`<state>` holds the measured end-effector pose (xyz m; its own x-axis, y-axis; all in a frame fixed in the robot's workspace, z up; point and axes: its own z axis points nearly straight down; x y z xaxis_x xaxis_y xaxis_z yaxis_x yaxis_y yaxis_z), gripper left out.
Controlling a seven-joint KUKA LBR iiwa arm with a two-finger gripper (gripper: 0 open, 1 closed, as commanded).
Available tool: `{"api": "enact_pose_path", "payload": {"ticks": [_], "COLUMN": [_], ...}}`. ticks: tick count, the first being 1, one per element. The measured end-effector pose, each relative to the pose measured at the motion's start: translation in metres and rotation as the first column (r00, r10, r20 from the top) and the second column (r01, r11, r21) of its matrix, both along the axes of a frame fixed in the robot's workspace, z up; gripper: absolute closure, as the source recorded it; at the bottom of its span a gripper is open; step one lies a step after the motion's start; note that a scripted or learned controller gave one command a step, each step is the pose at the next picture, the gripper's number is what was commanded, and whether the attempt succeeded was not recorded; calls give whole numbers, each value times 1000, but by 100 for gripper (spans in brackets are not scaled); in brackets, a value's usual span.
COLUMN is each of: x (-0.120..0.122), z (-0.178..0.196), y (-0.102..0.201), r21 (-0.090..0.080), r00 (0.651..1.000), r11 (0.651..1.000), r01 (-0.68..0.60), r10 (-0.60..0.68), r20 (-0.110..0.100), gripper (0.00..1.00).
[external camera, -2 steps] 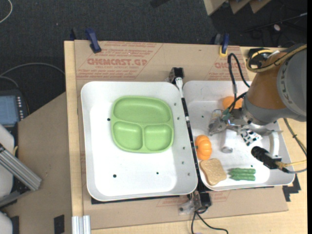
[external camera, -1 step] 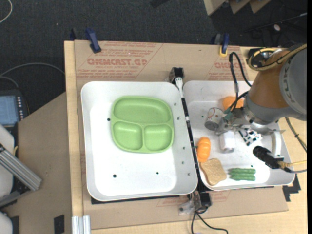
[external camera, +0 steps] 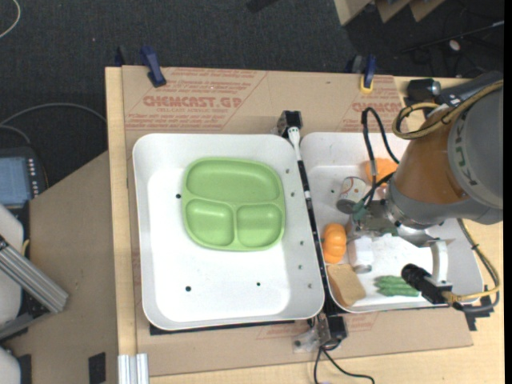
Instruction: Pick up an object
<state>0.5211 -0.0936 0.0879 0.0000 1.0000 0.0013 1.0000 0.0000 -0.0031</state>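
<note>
The right bin (external camera: 320, 146) holds an orange round fruit (external camera: 334, 242) against its left wall. A tan block (external camera: 346, 285) lies at the bin's front left corner, and a green leafy piece (external camera: 398, 286) lies to the right of it. Another orange object (external camera: 379, 169) shows at the back, partly hidden by the arm. My gripper (external camera: 362, 226) hangs low in the middle of this bin, just right of the orange fruit. The wrist hides what lies under it.
A green divided plate (external camera: 234, 202) lies in the left bin (external camera: 160, 278), toward its back. The raised rims of the two bins meet in the middle. Blue and yellow clamps hold the cardboard base at the back edge.
</note>
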Motion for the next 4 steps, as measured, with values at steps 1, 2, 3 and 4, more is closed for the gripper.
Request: {"api": "enact_pose_path", "payload": {"ticks": [1,2,3,4], "x": [-17,-44,-11,-42], "z": [103,92,248,358], "y": [81,231,303,280], "r21": [-2,2,6,3], "r00": [1000,1000,1000,1000], "r11": [1000,1000,1000,1000], "r01": [-6,-13,-10,-3], "r10": [6,13,10,3], "r20": [16,2,21,13], "gripper": [100,100,100,100]}}
